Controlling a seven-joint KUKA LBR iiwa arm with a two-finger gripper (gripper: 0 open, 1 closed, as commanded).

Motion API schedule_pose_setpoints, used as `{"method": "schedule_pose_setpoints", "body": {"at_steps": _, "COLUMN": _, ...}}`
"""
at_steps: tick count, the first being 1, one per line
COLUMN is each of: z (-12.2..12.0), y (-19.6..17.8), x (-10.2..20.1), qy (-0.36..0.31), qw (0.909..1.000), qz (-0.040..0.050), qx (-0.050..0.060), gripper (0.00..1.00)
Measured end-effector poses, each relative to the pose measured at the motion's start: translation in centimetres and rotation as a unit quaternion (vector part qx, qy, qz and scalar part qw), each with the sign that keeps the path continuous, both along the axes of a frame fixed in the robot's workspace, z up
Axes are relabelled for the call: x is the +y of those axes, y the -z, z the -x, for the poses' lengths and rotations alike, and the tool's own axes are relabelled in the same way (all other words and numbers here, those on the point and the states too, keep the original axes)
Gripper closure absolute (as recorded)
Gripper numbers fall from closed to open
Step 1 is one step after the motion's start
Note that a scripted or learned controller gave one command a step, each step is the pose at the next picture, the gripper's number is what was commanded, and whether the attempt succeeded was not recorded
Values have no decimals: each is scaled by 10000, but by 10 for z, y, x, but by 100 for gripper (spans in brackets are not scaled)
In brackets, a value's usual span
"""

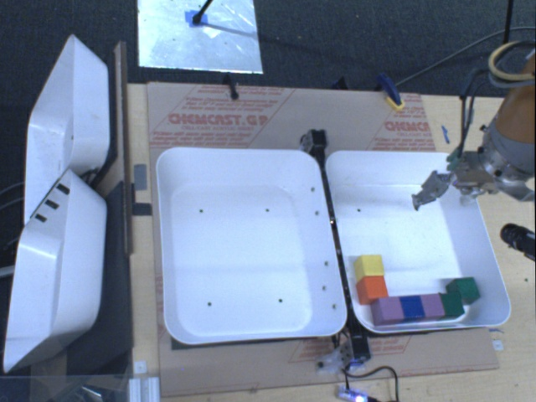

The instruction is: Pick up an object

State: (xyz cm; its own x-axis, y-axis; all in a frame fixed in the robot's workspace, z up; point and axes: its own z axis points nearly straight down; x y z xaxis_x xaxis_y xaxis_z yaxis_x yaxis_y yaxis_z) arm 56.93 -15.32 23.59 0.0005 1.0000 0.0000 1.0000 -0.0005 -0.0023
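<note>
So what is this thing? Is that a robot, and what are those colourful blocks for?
Yes, it's a robot arm, reaching in from the right. One camera looks down from above the bench. At the arm's end is its gripper, a small two-fingered hand, hovering over the right bin with nothing between its fingers. Its job is to pick up an object. The two white bins sit side by side. In the right bin's near corner lie the blocks: a yellow block, an orange block, a purple and blue row and a green block. The left bin has small dark dots on its floor.
</note>
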Motion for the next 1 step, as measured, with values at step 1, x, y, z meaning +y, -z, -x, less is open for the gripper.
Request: {"method": "schedule_pose_setpoints", "body": {"at_steps": 1, "z": -29, "y": 9, "x": -15, "qy": -4, "qw": 10000, "qz": 2, "qx": -15, "gripper": 0}}
